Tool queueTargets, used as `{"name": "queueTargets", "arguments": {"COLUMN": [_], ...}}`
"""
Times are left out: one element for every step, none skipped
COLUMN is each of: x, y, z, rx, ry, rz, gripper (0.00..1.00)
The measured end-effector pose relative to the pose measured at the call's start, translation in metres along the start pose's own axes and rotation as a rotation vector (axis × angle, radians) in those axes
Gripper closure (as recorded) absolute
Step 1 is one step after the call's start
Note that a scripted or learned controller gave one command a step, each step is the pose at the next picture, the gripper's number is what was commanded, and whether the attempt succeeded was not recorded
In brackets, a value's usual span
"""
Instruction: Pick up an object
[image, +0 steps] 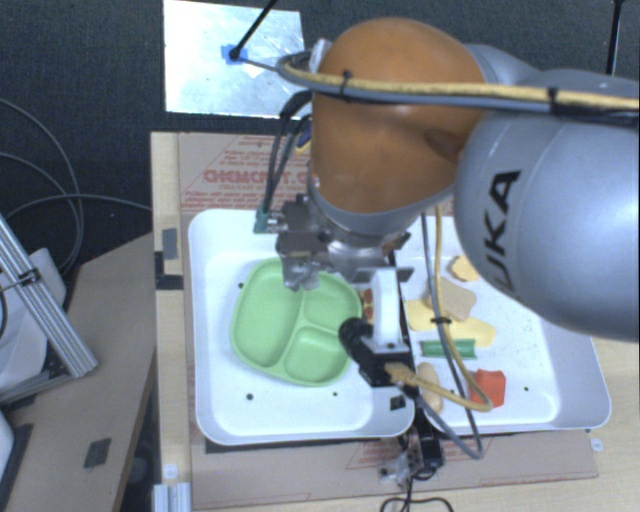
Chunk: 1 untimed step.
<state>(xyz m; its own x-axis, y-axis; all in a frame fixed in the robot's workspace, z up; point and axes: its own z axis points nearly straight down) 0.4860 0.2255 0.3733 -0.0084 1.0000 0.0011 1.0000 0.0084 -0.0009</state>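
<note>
A light green divided plate (285, 325) lies in the left white bin (212, 330). My gripper (300, 272) hangs low over the plate's far rim, at or just above it, and the frame gives no clear look at what is under it. Most of the space above both bins is covered by the grey arm and its orange band (390, 110). Small things lie in the right bin (565, 395): a tan piece (456, 298), a yellow piece (472, 331), a green stick (447, 347) and a red piece (489, 385).
A small pale yellow piece (462, 268) lies at the far side of the right bin, and a beige lump (431, 386) near its front. An orange-brown bit (368, 300) shows by the divider. Cardboard (230, 175) lies under the bins; a metal frame (40, 310) stands at left.
</note>
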Motion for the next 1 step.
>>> {"name": "queueTargets", "arguments": {"x": [0.0070], "y": [0.1012], "z": [0.1169], "rx": [-0.001], "ry": [-0.003], "rz": [0.010], "gripper": [1.00]}}
